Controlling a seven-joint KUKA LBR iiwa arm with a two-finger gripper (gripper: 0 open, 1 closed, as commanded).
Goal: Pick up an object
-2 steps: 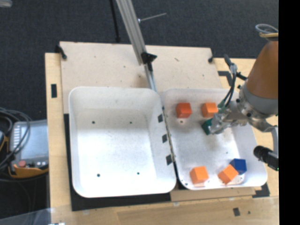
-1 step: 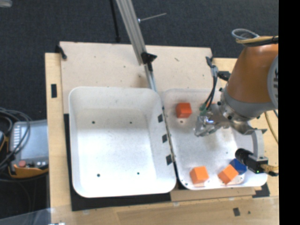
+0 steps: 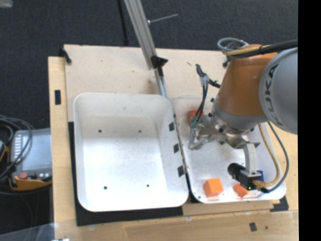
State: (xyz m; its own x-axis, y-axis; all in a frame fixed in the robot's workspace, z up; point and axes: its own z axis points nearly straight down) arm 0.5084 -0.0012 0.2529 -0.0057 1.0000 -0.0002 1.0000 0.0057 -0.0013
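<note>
I have the hand (image 3: 200,137) low in the right bin (image 3: 225,199), centre-right of frame, its opening hidden from me. Nearest is the orange object (image 3: 192,116) just above; I judge approach, grasp next.

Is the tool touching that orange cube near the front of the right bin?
Apart. In the camera view the tool sits farther back in the right bin, with bare white floor between it and the orange cube.
</note>
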